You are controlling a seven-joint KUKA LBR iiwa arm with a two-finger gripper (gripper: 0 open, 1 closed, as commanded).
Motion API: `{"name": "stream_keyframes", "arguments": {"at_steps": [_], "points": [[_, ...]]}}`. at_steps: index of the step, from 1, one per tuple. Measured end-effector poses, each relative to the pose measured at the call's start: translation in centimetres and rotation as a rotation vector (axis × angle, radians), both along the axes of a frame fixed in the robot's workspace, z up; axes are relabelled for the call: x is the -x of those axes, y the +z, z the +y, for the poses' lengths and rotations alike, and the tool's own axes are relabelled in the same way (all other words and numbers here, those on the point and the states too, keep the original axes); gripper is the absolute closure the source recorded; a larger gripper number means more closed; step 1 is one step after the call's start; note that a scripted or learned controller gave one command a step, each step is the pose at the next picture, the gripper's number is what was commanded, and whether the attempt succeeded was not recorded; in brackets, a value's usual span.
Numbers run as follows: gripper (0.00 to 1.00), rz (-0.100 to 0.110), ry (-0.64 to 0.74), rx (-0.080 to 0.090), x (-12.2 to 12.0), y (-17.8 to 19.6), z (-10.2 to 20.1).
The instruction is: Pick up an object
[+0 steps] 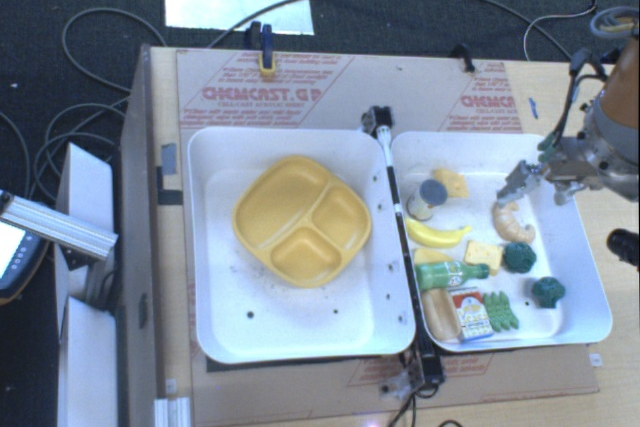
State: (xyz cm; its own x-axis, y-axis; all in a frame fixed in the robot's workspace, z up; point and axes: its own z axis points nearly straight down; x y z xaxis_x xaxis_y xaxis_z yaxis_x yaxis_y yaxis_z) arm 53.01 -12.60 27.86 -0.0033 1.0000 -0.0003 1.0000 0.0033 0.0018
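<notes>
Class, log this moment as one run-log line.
gripper: above right bin, holding nothing seen | nearest: croissant | left bin: yellow tray

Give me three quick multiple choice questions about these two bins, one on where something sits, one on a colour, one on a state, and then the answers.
1. Where does the divided plate lie?
A. in the left bin
B. in the right bin
C. on the bare bench outside both bins

2. What colour is the divided plate?
A. blue
B. yellow
C. red

3. How does the green bottle rest?
A. standing upright
B. on its side
C. held between the gripper's fingers

Answers:
1 A, the plate sits mid left bin, apart from the toy food.
2 B, it is plainly yellow against the white bin.
3 B, it lies flat below the banana, while the gripper is above the right bin's upper part, away from it.
</notes>
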Motion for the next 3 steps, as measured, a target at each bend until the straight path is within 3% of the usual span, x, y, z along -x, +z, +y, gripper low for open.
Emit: {"name": "stream_keyframes", "arguments": {"at_steps": [1, 2, 3], "points": [[0.0, -0.006, -0.004, 0.002, 1.4, -19.2, -0.8], [0.0, -0.001, 0.0, 0.0, -7.3, -19.4, 1.2], [0.0, 0.024, -0.004, -0.007, -13.2, -19.6, 3.9]]}}
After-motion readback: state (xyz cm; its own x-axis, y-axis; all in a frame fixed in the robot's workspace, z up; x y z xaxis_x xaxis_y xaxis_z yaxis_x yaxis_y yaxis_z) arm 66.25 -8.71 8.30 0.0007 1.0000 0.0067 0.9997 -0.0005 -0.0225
